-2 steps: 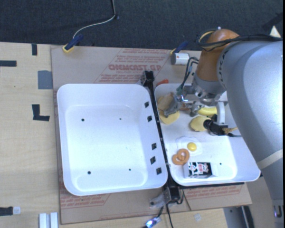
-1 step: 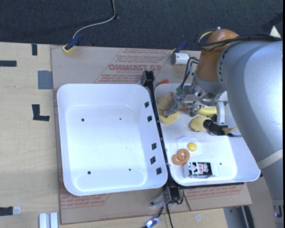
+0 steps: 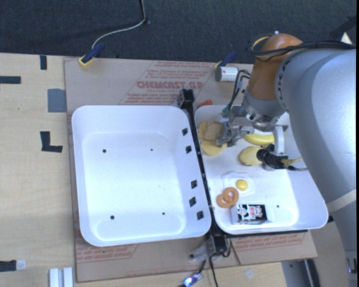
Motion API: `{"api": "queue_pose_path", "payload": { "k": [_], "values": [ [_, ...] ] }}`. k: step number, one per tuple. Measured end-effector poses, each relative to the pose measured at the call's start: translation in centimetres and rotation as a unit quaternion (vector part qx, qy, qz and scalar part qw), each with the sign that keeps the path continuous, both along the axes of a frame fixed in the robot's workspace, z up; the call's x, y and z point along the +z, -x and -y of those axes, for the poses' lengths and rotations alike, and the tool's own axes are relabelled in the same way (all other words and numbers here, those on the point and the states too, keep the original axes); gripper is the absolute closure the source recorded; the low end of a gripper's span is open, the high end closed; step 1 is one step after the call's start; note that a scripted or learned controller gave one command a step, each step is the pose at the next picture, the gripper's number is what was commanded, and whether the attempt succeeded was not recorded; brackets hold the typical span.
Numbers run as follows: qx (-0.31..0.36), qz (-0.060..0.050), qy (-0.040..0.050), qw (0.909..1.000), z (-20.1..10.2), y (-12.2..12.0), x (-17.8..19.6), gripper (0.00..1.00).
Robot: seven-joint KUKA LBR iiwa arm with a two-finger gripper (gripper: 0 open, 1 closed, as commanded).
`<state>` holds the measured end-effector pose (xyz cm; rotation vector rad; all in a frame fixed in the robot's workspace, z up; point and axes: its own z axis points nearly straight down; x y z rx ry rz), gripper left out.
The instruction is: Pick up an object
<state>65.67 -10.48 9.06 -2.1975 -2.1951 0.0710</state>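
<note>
My gripper (image 3: pixel 225 135) reaches down into the right bin (image 3: pixel 299 211), near its far left part. Its tip is over a tan and yellow food piece (image 3: pixel 211 141) by the divider. A yellow banana (image 3: pixel 258 139) and a pale yellow round piece (image 3: pixel 249 155) lie just to the right of the gripper. Nearer the front lie a fried egg (image 3: pixel 238 183), an orange ring (image 3: pixel 228 197) and a small black and white card (image 3: pixel 251 212). The arm's grey body hides the right side of the bin.
The left bin (image 3: pixel 131 172) sits beside the right one, split from it by a black clipped divider (image 3: pixel 193 160). Both rest on a cardboard sheet (image 3: pixel 161 82). A cable with a yellow end (image 3: pixel 91 55) lies at the back.
</note>
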Motion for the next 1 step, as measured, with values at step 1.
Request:
{"api": "queue_pose_path", "payload": {
  "k": [1],
  "values": [
    [0.000,0.038,-0.0006,0.9993,4.00,-1.46,17.51,1.00]
  ]
}}
